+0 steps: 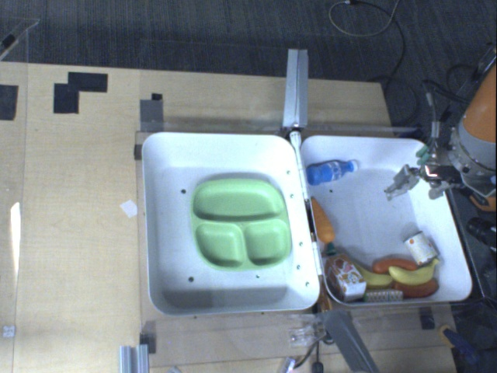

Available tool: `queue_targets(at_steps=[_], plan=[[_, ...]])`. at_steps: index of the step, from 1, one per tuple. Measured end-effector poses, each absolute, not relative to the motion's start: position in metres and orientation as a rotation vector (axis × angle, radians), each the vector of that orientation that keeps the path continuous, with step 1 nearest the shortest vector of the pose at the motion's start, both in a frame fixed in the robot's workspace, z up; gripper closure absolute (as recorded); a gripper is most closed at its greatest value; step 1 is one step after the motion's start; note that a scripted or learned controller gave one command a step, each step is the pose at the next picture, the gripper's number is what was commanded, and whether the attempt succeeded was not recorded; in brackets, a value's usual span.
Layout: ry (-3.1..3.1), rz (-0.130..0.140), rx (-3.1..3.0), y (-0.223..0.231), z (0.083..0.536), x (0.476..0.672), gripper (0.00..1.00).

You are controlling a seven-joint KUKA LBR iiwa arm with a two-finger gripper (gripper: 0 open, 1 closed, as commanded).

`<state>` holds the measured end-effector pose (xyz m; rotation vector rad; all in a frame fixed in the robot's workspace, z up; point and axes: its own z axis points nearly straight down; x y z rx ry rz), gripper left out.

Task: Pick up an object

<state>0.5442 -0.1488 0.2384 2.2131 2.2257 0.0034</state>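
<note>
Now, looking down through the camera view, you are seeing the gripper (405,180) hanging over the far right part of the right bin (373,231), the arm (475,142) reaching in from the right. Its fingers (397,185) are standing a little apart and are gripping nothing; white bin floor is showing under them.

Nothing is being carried yet. The closest candidate, I judge, is the blue bottle (331,170), which is lying just left of the fingers near the far wall, its long axis running left to right with the cap toward the gripper. The remaining items are sitting well nearer you: a small can (421,247), a banana (411,272) and a snack packet (345,277) along the near edge. The green tray (241,221) is filling the left bin (167,231).
</note>
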Motion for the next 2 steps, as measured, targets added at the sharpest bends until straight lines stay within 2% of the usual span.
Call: queue_targets(at_steps=[1, 2], plan=[[2.227, 0.008, 2.206, -0.148, 0.250, 0.546, 1.00], [2.267, 0.007, 2.165, -0.131, 0.362, 0.524, 1.00]])
